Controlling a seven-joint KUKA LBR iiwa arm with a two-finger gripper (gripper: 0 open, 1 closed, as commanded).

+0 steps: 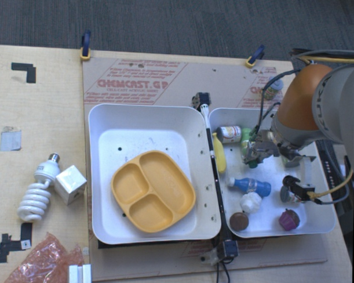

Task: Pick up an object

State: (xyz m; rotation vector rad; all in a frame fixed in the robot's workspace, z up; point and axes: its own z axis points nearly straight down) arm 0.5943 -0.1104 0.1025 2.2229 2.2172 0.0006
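Left bin (101, 164) holds a yellow divided plate (153, 191).

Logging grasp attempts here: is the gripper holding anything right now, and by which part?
It cannot be told. The gripper is low in the right bin beside a green object, but nothing is clearly held.

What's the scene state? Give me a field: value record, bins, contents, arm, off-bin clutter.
left bin: yellow divided tray
right bin: small can, yellow item by the left wall, blue bottle, white ball, brown ball, purple item
arm: over the right bin's upper part
gripper: low over the bin's upper middle, next to a green item; grasp not visible
off-bin, left: spiral bulb, white cube, red mesh bag
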